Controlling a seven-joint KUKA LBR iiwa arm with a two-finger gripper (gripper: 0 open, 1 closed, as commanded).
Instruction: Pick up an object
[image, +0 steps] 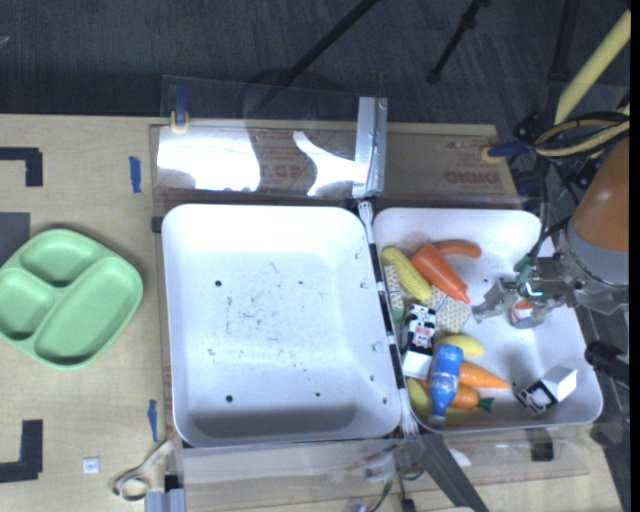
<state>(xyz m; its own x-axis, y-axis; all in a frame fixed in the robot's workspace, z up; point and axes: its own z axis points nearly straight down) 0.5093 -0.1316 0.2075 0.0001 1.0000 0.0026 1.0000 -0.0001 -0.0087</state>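
I have the pincer (512, 300) hanging over the right bin (520, 225), at its right-hand part, with the grey arm (600, 235) and its orange band reaching in from the right edge. From this slanted view I cannot tell how the pincer stands, nor whether anything is in it; there is an orange-white blur just under it that I cannot make out.

Nothing is picked yet as far as I can judge, so I take this as the approach step, with the choice of target open.

The candidates all lie to the left of the pincer or below it, in the same bin. Nearest on the left is the orange carrot (440, 272), with a red sausage-shaped piece (458, 248) just beyond it and a yellow banana (406, 274) further left, near the bin wall. Lower left sits a blue bottle (444, 373) lying across a second carrot (478, 377), with a yellow piece (458, 347) touching them. Below the pincer, near the bin's lower right corner, a small black-and-white box (545, 391) stands apart from the heap.

For the next move I would favour that box or the upper carrot: both have free space beside them. It calls for centring above the target, turning the wrist across its narrow side, then descending straight.

The left bin (265, 310) and the green tray (65, 297) on the counter (60, 160) are well off to the left.
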